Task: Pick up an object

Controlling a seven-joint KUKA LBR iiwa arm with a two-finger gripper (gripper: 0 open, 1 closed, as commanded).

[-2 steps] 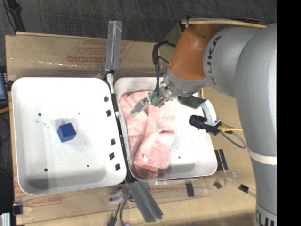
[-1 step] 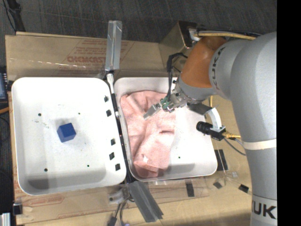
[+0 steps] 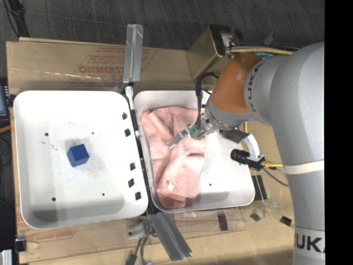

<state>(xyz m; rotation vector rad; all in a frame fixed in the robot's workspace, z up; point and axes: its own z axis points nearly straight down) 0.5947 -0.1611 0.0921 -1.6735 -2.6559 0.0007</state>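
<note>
At bench front, two white bins (image 3: 33,214) are set side by side, blue cube (image 3: 78,154) is seen on the left bin floor, pink towel (image 3: 174,159) is crumpled in the right bin, gripper (image 3: 185,135) is lowered onto the towel, grip state cannot be told.

Two white bins are being carried side by side on the bench (image 3: 49,59), the left bin (image 3: 33,203) and the right bin (image 3: 237,195) touching along a metal divider bar (image 3: 133,54). Flattened cardboard (image 3: 165,59) is being seen beneath them, with dark carpet (image 3: 83,4) lying beyond.
</note>
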